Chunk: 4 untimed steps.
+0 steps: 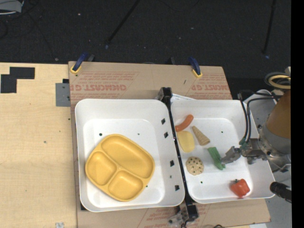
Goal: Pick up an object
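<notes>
Two white bins sitting side by side, arm reaching into the right one.

The left bin [90, 122] is holding a yellow divided plate [119, 166]. In the right bin [223, 112], the gripper [233, 155] is hovering with fingers parted, gripping nothing, its tips just beside the green piece [215, 157]; a cookie [194, 165] and red pepper [240, 187] are lying nearby.

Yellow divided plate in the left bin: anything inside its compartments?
The yellow divided plate lies in the left bin; all three compartments show bare yellow. What lies under it is covered.
</notes>
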{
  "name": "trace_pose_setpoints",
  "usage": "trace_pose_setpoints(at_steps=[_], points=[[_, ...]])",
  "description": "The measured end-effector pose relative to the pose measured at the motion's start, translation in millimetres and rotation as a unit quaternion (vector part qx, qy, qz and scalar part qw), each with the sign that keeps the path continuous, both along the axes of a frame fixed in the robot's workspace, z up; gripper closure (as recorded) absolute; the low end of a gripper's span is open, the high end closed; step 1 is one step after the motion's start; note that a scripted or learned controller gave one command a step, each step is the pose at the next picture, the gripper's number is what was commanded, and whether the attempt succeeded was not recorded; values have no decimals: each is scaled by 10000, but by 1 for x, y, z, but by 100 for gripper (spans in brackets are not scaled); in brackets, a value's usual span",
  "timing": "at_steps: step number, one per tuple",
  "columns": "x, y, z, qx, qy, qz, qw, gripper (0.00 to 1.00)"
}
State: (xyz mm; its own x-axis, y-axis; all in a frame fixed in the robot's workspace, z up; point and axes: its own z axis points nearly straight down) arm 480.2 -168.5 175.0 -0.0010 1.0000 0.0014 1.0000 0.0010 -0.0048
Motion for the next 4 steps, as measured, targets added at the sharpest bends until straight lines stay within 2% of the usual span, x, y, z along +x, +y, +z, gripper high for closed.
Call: trace_pose_setpoints(at_steps=[1, 2, 3, 4], points=[[8, 4, -49, 0, 0, -2, 10000, 0], [9, 3, -37, -6, -18, -12, 10000, 100], [7, 10, 8, -10, -40, -3, 10000, 100], [16, 5, 56, -12, -43, -7, 10000, 100]])
